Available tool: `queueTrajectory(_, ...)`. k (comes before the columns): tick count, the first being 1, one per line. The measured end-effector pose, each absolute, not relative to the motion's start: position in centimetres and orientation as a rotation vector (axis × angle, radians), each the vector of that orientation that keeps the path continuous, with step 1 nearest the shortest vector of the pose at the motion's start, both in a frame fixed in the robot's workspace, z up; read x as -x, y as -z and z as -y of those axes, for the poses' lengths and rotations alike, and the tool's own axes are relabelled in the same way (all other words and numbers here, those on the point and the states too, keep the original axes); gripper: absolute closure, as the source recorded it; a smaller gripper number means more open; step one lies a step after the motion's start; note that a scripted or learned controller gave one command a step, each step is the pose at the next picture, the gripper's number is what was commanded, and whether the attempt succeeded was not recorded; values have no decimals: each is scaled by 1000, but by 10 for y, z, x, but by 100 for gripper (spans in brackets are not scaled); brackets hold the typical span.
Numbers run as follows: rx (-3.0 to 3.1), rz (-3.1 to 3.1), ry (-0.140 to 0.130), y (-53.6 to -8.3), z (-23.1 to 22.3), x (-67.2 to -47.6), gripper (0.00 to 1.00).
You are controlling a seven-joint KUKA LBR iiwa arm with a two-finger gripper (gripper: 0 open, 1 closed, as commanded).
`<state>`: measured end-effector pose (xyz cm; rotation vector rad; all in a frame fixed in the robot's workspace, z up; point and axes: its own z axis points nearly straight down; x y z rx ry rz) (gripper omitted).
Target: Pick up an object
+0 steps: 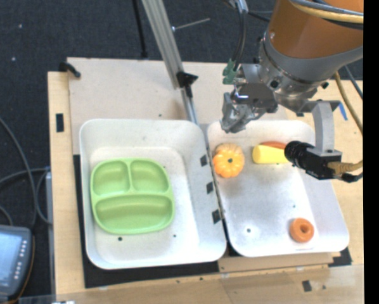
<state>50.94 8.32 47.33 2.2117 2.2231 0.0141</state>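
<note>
The tool (231, 123) is hanging over the far left corner of the right bin (316, 233), just above the small orange pumpkin (228, 160); whether it is apart or together cannot be told, and nothing is showing in its grip. The pumpkin is lying by the bin's left wall, a yellow piece (269, 154) beside it, and an orange ring (301, 230) near the front. A green divided plate (132, 196) is sitting in the left bin (189, 144).
</note>
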Motion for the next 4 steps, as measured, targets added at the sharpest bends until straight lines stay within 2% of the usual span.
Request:
queueTrajectory(1, -2213, -2228, 0, -468, -82, -510, 0)
queueTrajectory(2, -2223, -2209, -7, -539, 16, -494, 0)
queueTrajectory(4, -2223, -2215, 4, -549, 62, -632, 0)
